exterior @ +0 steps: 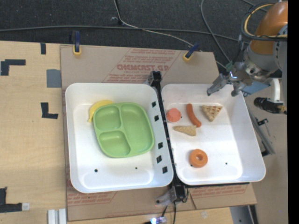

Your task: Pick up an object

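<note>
The right bin [233,139] holds a pink round slice [174,115], a red sausage [193,115], a tan toast triangle [212,111], a beige wedge [186,130] and an orange ring [198,158]. My gripper [225,87] hangs over the bin's far right corner, above and right of the toast triangle. Its two fingers are spread open with nothing between them.
The left bin [79,139] holds a green divided tray [124,129] with a yellow banana-like piece [96,108] poking out at its upper left. A black divider [161,125] runs between the bins. Cables hang behind the arm.
</note>
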Motion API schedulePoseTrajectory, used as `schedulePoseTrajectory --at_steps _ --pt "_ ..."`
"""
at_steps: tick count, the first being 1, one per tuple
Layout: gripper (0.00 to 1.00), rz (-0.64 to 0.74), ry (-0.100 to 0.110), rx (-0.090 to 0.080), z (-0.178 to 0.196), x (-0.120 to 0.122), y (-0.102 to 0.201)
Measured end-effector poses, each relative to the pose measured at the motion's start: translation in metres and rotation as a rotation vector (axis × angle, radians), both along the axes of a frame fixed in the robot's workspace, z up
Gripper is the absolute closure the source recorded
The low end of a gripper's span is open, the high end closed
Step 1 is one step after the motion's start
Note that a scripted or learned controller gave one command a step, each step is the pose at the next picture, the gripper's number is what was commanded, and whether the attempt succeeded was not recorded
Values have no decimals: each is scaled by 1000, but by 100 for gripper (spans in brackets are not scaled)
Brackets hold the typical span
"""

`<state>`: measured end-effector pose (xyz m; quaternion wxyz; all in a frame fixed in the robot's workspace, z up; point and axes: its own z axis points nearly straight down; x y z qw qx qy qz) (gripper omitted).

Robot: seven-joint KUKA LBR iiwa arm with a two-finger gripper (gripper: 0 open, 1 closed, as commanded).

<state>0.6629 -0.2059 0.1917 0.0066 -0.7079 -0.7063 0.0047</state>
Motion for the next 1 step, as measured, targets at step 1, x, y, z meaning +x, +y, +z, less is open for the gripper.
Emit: schedulePoseTrajectory --at_steps 1 --pt "0 4 -15 -3 10 3 1"
